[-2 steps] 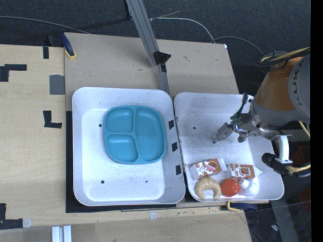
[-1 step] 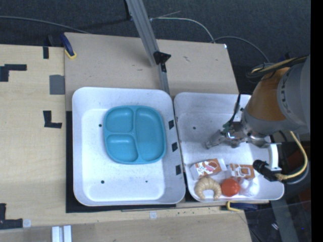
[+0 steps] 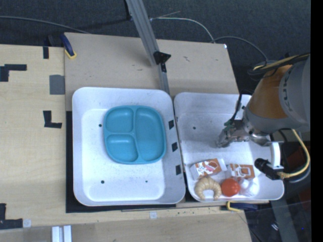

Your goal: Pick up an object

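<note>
Nearest the camera, along the front wall of the right bin [image 3: 184, 105], lies a cluster of small objects: a croissant [image 3: 208, 187], a red ball [image 3: 230, 187], a printed packet [image 3: 207, 168] and a second packet [image 3: 243, 171]. The gripper [image 3: 224, 138] is lowered over bare bin floor behind this cluster, near it but touching none of these objects; nothing is seen between its tips, and whether it is spread or closed cannot be told at this resolution. The step in hand appears to be the approach, before any grasp. The next move likely calls for shifting toward the front wall and centring over one item, probably the printed packet, which lies closest. The left bin [image 3: 81, 150] holds a blue divided plate [image 3: 135, 134].
</note>
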You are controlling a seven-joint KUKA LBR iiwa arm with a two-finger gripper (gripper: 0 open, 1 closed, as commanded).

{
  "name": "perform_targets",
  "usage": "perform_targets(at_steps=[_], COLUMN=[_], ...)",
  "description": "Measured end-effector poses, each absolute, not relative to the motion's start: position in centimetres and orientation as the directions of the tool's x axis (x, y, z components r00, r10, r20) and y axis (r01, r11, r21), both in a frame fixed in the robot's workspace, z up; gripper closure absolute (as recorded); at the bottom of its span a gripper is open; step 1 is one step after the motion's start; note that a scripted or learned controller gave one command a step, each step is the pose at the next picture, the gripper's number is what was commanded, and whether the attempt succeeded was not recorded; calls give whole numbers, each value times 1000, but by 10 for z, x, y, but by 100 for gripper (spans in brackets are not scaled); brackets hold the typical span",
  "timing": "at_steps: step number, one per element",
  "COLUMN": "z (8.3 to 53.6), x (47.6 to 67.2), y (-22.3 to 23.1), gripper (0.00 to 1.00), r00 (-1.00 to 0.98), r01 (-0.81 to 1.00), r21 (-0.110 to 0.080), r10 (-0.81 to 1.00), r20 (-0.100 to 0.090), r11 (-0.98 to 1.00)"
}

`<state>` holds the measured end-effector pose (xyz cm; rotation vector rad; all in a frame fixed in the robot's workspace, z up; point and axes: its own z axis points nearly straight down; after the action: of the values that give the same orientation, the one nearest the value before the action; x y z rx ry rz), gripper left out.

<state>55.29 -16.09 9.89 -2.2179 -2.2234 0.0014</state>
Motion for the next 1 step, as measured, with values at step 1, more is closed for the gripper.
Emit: perform_targets(at_steps=[1], z=[143], x=[549], y=[-164], gripper=[100], r00=[0], r01=[1000], r21=[2], r10=[1000], r20=[-1], r11=[0])
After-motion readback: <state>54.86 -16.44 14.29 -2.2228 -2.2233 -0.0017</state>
